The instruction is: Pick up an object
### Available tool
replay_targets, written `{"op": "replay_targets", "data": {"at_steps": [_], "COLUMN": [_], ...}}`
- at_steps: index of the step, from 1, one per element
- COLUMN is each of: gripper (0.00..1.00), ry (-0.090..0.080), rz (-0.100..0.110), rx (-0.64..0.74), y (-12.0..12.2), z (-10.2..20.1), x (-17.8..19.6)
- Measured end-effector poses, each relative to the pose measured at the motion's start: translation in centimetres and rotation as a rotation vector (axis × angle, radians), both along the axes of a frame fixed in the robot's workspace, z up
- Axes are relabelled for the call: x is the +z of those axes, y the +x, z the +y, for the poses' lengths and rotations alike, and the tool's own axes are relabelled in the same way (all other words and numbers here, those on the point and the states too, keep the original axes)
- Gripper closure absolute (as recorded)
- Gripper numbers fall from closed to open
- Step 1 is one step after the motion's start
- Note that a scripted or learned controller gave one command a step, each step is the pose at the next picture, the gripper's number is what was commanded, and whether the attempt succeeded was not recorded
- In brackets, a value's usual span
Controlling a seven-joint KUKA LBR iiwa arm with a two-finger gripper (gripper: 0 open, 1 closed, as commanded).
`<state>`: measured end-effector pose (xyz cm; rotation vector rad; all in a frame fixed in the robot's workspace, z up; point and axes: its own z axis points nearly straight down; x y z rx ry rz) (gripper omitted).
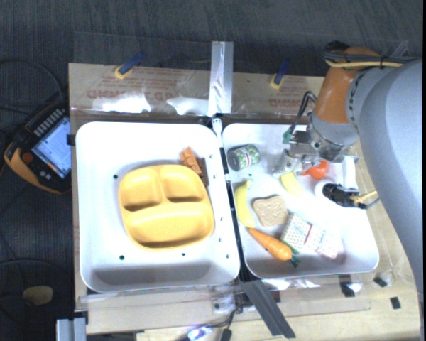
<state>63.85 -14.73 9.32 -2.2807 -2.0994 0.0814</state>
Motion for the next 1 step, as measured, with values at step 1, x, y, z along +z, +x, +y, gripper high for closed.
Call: {"op": "replay_targets", "data": {"at_steps": [1], "gripper": [1.0], "ry": [0.005], "rz": [-0.063], "rx": [-0.004], "y": [-6.55], "z": [6.9], "x": [15.25]}}
